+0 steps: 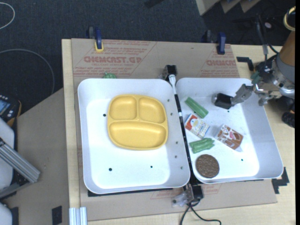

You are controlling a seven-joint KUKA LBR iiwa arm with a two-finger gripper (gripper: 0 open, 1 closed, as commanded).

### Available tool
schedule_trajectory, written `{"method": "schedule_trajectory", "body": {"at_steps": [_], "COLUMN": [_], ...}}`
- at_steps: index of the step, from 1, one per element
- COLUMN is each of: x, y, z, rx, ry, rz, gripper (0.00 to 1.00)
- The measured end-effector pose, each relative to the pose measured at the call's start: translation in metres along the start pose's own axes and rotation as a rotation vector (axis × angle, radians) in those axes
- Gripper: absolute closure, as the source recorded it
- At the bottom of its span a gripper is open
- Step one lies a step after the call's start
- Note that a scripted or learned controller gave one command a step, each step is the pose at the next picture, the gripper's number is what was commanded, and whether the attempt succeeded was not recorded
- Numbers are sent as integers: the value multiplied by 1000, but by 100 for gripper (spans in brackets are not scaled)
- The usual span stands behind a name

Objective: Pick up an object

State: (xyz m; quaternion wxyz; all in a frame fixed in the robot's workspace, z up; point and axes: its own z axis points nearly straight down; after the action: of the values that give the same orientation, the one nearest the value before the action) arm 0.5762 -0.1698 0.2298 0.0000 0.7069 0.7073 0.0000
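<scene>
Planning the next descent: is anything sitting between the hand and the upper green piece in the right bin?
Nothing visible does. The hand hovers over bare bin floor at the right bin's upper part, and the upper green piece lies just to its left in the view, with open white floor between them.

Bins: two, the left bin (93,139) and the right bin (262,139).
Yellow tray (137,122): one.
Green pieces: two, the upper (196,107) and the lower (202,146).
Packets: two, the red-white (196,125) and the brown (229,137), perhaps snack packs.
Brown disc (207,165): one.
Clamps: two, the left (98,39) and the right (221,43).
</scene>
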Motion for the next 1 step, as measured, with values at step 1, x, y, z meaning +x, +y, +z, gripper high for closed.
{"method": "schedule_trajectory", "body": {"at_steps": [1], "x": [0], "y": [1], "z": [-11], "rx": [-3], "ry": [-1], "rz": [-1], "gripper": [100]}}
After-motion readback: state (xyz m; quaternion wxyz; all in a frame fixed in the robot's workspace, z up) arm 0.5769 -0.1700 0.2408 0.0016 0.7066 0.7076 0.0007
